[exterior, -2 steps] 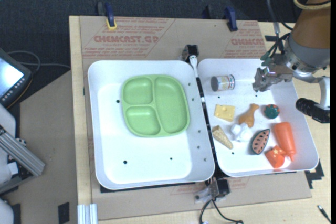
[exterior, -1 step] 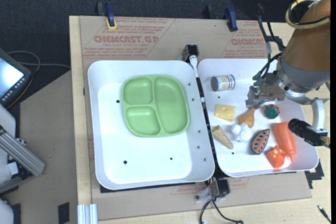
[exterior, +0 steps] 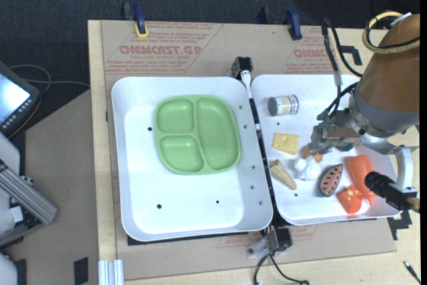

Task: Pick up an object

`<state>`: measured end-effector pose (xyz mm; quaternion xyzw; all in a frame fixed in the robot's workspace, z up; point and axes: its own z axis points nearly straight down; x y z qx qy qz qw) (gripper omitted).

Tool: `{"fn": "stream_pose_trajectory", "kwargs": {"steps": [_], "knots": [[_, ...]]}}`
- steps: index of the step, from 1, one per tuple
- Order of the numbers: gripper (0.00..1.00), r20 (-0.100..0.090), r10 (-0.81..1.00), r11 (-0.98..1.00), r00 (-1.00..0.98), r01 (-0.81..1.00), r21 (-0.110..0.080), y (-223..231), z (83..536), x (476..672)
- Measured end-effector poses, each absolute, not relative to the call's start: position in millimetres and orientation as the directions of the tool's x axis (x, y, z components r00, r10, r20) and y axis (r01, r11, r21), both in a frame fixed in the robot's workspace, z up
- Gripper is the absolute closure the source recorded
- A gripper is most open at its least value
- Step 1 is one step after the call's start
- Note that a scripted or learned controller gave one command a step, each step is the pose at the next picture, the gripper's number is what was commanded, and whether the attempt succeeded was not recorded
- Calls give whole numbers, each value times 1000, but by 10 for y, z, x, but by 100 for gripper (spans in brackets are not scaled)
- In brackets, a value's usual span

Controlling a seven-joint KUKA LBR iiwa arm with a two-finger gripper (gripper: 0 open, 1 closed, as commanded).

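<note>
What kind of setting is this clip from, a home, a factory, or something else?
Most likely a robotics lab bench. Two white bins sit side by side on a board held by clamps, cables run across it, and the right bin holds a jumble of toy food for grasp trials.

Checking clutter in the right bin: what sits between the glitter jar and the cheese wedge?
In the camera view, a yellow cheese block lies between the glitter jar and cheese wedge.
</note>
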<state>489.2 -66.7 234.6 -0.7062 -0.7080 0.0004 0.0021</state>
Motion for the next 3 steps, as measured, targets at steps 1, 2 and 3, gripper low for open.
{"fn": "stream_pose_trajectory", "kwargs": {"steps": [1,2,3], "knots": [[100,1,1000,0,0,1000,-3,-631,2142,4840],[100,-1,1000,1,-1,1000,3,-671,2290,4970],[100,1,1000,-1,1,1000,-3,-578,2169,4841]]}}
